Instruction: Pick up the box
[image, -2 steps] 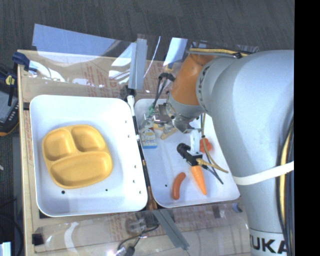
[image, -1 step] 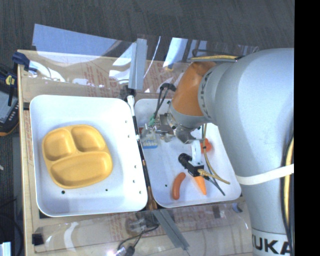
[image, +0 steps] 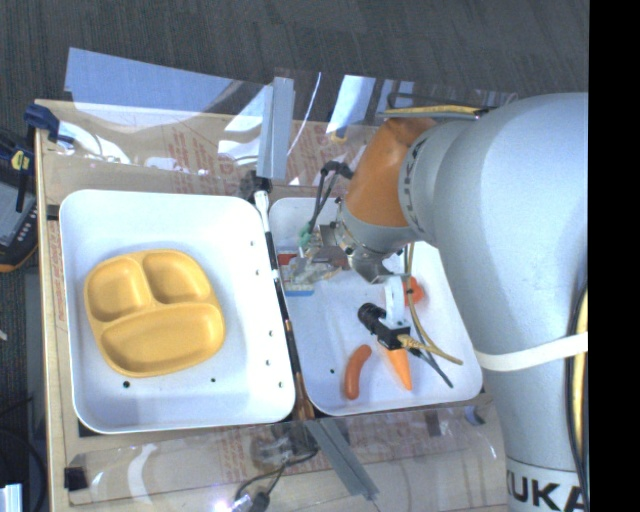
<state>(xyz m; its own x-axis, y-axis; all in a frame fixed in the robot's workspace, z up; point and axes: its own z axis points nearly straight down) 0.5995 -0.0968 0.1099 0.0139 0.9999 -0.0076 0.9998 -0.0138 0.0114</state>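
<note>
A: At the left edge of the right bin (image: 440, 390), the gripper (image: 312, 262) is low over a small box (image: 297, 278) (I think this is the box, partly hidden). Whether the pincer is wide or closed, I cannot tell.

B: So the step is the grasp?

A: I judge yes, the approach is ending. Next it must close firmly on the box, then lift straight up, away from the bin wall.

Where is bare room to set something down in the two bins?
Left bin: bare floor runs all around the yellow divided plate, widest toward the divider. Right bin: crowded by hot dog, carrot and hand.
</note>
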